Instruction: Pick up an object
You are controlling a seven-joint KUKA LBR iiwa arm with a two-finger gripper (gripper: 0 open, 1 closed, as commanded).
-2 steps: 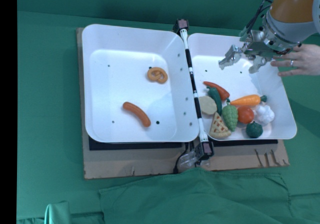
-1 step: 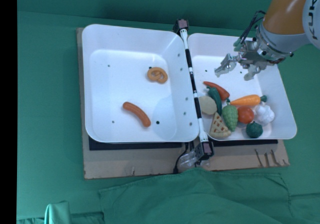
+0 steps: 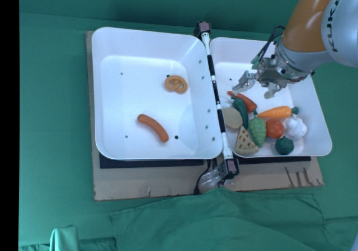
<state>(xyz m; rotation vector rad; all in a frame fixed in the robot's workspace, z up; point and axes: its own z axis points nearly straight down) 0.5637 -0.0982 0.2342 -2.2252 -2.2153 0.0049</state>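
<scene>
Gripper [image 3: 258, 84] hovers above right bin [image 3: 319, 132], fingers spread, holding nothing.

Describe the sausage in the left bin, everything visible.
The sausage is a small orange-brown toy link, smooth and plastic-looking, slightly curved with rounded ends. It lies flat on the floor of the left bin, running diagonally from upper left to lower right, in the lower middle. Nothing touches it; the pretzel sits apart, above and to its right.

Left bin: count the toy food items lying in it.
2. A pretzel lies toward the back right of the left bin, and a sausage lies nearer the front middle. Nothing there looks stacked, so hidden items are unlikely.
</scene>
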